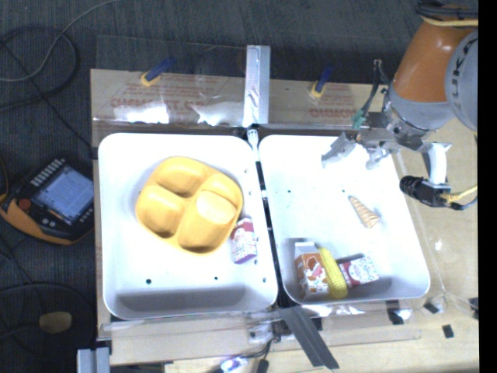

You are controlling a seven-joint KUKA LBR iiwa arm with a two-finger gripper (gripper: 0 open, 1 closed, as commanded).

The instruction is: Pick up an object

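Observation:
My gripper (pixel 356 153) hangs open over the far right part of the right bin (pixel 311 169), with nothing between its fingers. Below it in that bin lies a small striped cone-shaped shell (pixel 364 210). At the bin's front sit a red and white carton (pixel 310 274), a yellow corn cob (pixel 331 273) and a second small red carton (pixel 359 270), packed close together. The left bin (pixel 124 286) holds a large yellow sectioned pepper-like object (pixel 188 203) and a small pink and white bottle (pixel 244 240) beside it.
A metal divider strip (pixel 257 92) runs between the bins at the back. A handheld control pendant (pixel 53 200) lies on the floor at the left. Clear plastic sheeting (pixel 178 99) is clamped behind the bins.

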